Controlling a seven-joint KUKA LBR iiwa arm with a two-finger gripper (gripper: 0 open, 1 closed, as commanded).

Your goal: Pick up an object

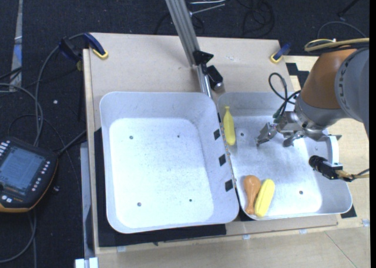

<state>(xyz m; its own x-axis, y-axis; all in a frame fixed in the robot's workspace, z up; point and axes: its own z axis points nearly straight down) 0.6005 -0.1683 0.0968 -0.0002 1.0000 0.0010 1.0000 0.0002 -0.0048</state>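
Note:
My gripper (262, 138) hangs over the middle of the right bin (329, 205), its dark fingers pointing left, with nothing visible between them. A yellow banana-shaped object (228, 127) lies against the bin's left wall, a short way left of the fingertips. At the bin's front left corner an orange object (252, 190) lies beside a yellow one (264, 197), touching it.
The left bin (111, 108) sits alongside, its right rim overlapping the right bin's left edge. A metal pole (185, 26) slants up from between the bins. A handheld pendant (20, 170) lies off the bench at left. Clamps (97, 46) hold the board's back corners.

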